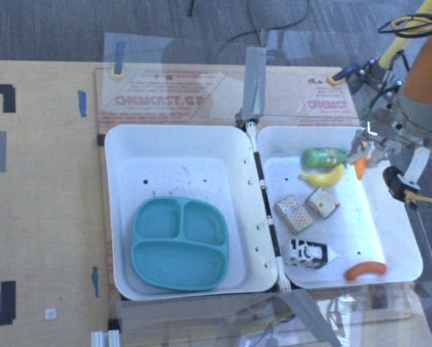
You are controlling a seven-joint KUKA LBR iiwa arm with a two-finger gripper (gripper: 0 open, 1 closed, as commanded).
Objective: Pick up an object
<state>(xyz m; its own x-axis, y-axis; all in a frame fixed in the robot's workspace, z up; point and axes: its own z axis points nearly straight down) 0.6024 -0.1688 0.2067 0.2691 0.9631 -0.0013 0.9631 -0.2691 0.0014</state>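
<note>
Claw [362, 152] at right bin [400, 215] far-right edge, beside green bottle [323, 157]; jaw state unclear. Bottle long axis left-right; banana [322, 177] just below

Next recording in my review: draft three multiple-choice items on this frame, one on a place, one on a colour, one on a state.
1. Where does the teal three-compartment plastic plate lie?
A. left white bin
B. right white bin
C. on the wooden bench

2. What colour is the small sausage-shaped toy at the right bin's near corner?
A. blue
B. orange-red
C. white

3. How does the plate lie?
A. on edge
B. flat, compartments up
C. upside down

Answers: 1 A, the plate rests on the left bin's floor. 2 B, it looks orange-red against the white floor. 3 B, all three compartments face the camera.
</note>
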